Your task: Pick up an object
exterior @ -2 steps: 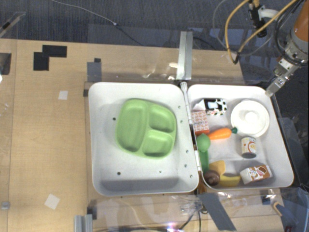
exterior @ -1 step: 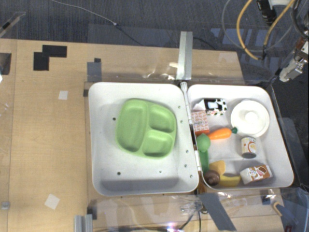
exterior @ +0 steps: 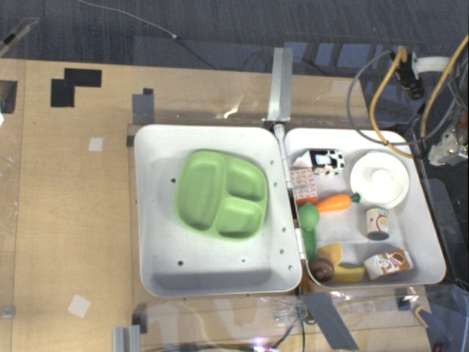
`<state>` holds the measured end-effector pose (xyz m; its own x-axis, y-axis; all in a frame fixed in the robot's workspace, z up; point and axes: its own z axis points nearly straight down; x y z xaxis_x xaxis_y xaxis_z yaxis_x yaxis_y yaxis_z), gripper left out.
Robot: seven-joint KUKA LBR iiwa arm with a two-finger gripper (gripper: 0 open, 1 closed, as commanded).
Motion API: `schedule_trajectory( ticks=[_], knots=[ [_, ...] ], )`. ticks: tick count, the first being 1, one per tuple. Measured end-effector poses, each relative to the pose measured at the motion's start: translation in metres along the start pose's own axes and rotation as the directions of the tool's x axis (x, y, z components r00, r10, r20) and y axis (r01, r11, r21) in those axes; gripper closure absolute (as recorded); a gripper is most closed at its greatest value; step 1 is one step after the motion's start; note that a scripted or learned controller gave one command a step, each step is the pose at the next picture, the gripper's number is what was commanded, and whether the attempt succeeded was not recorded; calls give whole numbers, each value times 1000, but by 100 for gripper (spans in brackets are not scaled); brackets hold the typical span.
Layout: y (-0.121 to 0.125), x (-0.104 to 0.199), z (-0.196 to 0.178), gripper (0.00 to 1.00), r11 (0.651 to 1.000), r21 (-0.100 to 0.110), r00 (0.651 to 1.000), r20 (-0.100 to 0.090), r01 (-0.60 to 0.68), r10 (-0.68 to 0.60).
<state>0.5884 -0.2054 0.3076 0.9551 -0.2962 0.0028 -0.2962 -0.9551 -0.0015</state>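
The right bin (exterior: 429, 226) holds several small items. A white round plate (exterior: 379, 180) lies at its back right, with a black-and-white patterned box (exterior: 325, 160) to its left. An orange carrot (exterior: 335, 204) lies in the middle beside a red-and-white packet (exterior: 303, 185). A green pear-shaped piece (exterior: 308, 218) rests against the left wall. A small can (exterior: 377, 223), a little brown-and-white carton (exterior: 388, 264), a yellow banana (exterior: 342, 264) and a dark round item (exterior: 322, 270) sit toward the front.
The left bin (exterior: 157, 270) holds a green divided tray (exterior: 221, 193). Yellow and grey cables (exterior: 381, 86) loop behind the right bin. A metal divider post (exterior: 280, 86) rises between the bins at the back.
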Motion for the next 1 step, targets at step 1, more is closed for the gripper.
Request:
schedule_trajectory(
  ticks=[1],
  knots=[
    [-23,67,9,100,988,3,988,0,-154,154]
  ],
)
